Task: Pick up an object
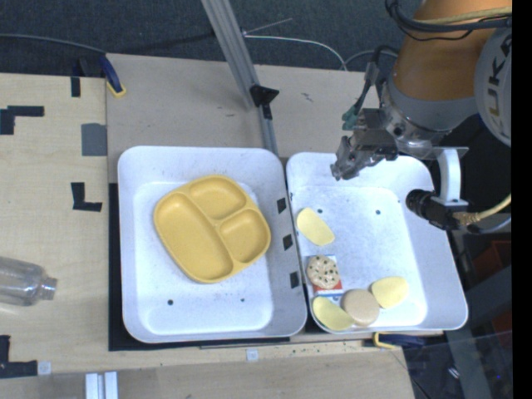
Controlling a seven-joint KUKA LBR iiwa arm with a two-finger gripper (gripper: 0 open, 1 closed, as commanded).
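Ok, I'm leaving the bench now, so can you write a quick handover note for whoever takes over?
Gripper: above the far edge of the right bin, holding nothing.
Right bin: yellow slice, cookie, tan round piece, two more yellow pieces near the front.
Left bin: yellow divided plate.
Done: nothing picked.
Left: descend, grasp, lift.

Two bins (141,306) (440,298), one tray (212,227), five food pieces (315,226) (323,271) (390,290) (362,306) (329,313)
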